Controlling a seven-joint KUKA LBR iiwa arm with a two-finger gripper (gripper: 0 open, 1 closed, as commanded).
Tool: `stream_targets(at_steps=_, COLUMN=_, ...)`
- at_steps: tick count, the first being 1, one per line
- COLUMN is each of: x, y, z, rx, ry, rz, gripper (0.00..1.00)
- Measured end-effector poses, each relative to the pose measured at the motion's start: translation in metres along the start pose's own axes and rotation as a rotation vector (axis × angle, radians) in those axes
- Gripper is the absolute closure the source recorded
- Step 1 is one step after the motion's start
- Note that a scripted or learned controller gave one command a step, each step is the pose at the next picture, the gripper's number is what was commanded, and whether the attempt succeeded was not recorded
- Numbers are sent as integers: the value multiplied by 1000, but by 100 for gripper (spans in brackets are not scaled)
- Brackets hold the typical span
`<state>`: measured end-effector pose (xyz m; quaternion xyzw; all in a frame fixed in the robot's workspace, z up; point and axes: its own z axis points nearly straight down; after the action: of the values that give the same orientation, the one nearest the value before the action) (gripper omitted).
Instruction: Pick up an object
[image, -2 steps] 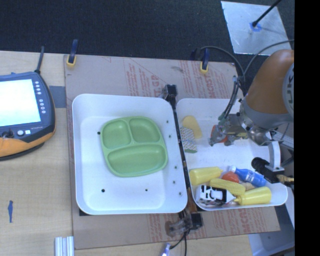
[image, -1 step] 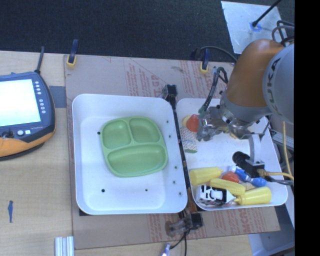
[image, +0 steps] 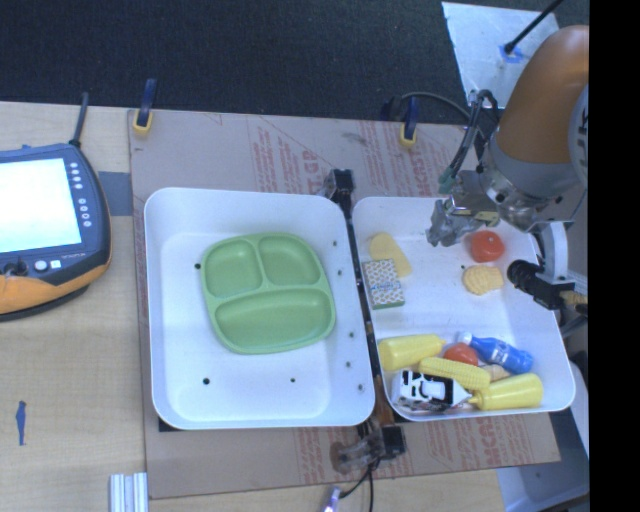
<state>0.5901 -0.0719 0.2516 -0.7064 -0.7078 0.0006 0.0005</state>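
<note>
Your gripper (image: 447, 228) hangs just beside the little red ball (image: 486, 245) in the right bin (image: 440, 290), holding nothing, and that round, light, smooth toy may roll away, so you should squeeze it across its middle.

Right bin's middle (image: 440, 290) lies open (toys (image: 465, 375) crowd its near end).
</note>
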Motion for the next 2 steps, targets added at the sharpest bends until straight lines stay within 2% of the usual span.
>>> stream_targets(at_steps=1, x=0, y=0, z=0, rx=1, ry=0, rz=-1, gripper=0)
stream_targets(at_steps=2, x=10, y=54, z=61, rx=2, ry=-1, rz=-4, gripper=0)
